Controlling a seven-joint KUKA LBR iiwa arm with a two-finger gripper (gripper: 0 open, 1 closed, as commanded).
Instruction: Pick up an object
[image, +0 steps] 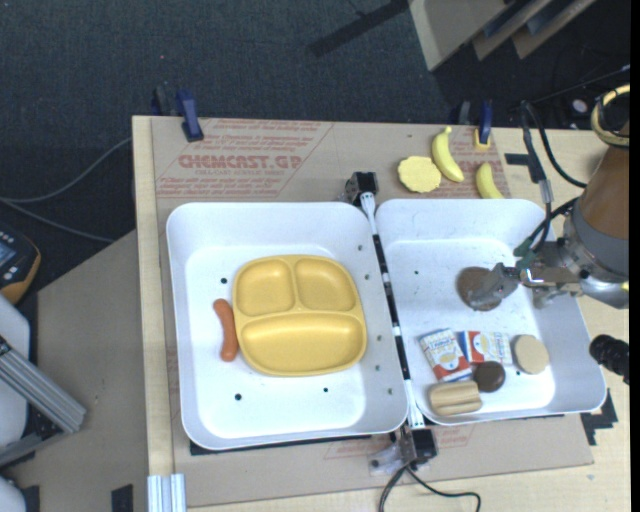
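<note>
Two white bins sit side by side on the bench (250, 160). One camera looks down on them. The left bin (200, 240) carries a yellow divided plate (298, 314) with an orange sausage (227, 329) lying just beside its left edge. The right bin (440, 235) has a cluster near its front edge: a small carton (445, 353), a red-and-white packet (487, 347), a round tan biscuit (529, 354), a dark brown round piece (489, 377) and a tan bread roll (455, 399). The arm (610, 215) reaches in from the right, and its tool (484, 288) hangs low over the middle of the right bin, apart from that cluster; whether it is clenched or released I cannot tell. Behind the bins, on the bench, lie a yellow slice (419, 174) and two bananas (448, 155).
</note>
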